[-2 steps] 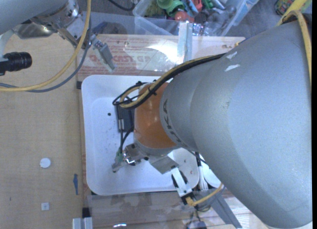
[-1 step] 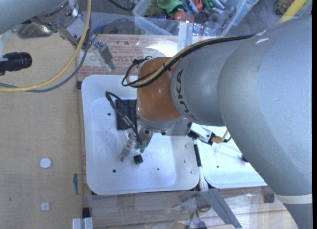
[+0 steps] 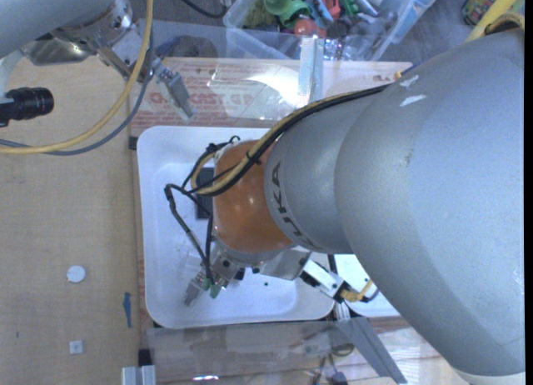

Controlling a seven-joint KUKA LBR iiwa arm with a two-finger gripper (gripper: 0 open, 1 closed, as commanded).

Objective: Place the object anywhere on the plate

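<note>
Arm (image 3: 400, 175): plain grey, with an orange band (image 3: 241, 200) at nine o'clock of its bulk. Bin (image 3: 154, 233): white, unpatterned. Bench (image 3: 58, 208): pale tan wood. Cable (image 3: 141, 67) at eleven o'clock: yellow. Clear tub (image 3: 333, 0) at twelve o'clock: mixed green, red and blue contents.
</note>
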